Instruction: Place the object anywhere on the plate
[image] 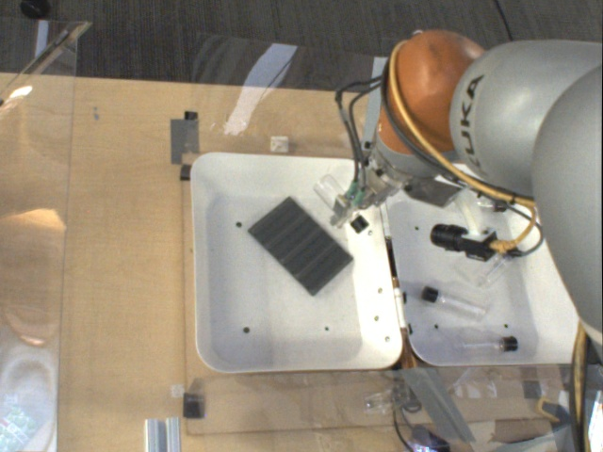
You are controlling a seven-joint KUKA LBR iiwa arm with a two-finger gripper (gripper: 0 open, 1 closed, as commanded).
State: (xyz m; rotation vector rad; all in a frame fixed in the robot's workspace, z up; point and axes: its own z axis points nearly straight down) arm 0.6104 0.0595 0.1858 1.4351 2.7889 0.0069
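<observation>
One fixed camera sits above the surface and looks down at a slant from fairly near. The left bin lies near centre. The right bin lies toward the right edge, where the arm enters.

Two white bins sat side by side. One dark ribbed plate was counted. Three clear tubes with black caps were seen, though the third was partly hidden. One grey arm was present.
</observation>
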